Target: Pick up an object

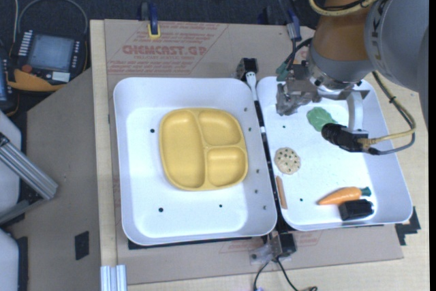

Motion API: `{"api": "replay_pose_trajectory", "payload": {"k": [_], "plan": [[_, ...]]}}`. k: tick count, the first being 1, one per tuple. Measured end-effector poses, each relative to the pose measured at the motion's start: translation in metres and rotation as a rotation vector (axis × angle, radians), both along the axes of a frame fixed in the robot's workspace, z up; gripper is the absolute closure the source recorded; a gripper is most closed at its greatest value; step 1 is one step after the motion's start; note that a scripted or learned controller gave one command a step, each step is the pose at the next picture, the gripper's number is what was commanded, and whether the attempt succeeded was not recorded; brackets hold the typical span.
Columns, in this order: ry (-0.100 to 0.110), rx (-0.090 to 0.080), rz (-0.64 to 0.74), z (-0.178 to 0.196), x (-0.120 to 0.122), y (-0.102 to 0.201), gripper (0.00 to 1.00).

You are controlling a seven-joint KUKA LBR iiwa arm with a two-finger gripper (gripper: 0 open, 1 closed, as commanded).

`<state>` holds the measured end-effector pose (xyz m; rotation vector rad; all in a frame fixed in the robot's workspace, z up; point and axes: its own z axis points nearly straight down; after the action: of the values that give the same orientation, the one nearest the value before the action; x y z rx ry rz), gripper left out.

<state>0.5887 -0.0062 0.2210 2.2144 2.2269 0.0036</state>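
Note:
The right white bin (392, 167) holds a round chocolate-chip cookie (287, 160) near its left wall, a green leafy piece (317, 118) in the upper middle, an orange carrot (340, 196) with a green tip at the front, and a small black block (356, 210) just below the carrot. My gripper (285, 105) hangs over the bin's upper left corner, left of the green piece and above the cookie. Nothing shows between its tips.
The left white bin (136, 208) bears a yellow three-compartment plate (203, 148). The grey and orange arm (354, 17) comes in from the upper right, and a black connector with a yellow cable (344, 137) hangs over the right bin beside the green piece.

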Motion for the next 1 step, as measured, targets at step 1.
{"api": "replay_pose_trajectory", "payload": {"k": [1], "plan": [[-0.001,0.0,-0.001,0.0088,0.008,0.0533,1.0]]}}
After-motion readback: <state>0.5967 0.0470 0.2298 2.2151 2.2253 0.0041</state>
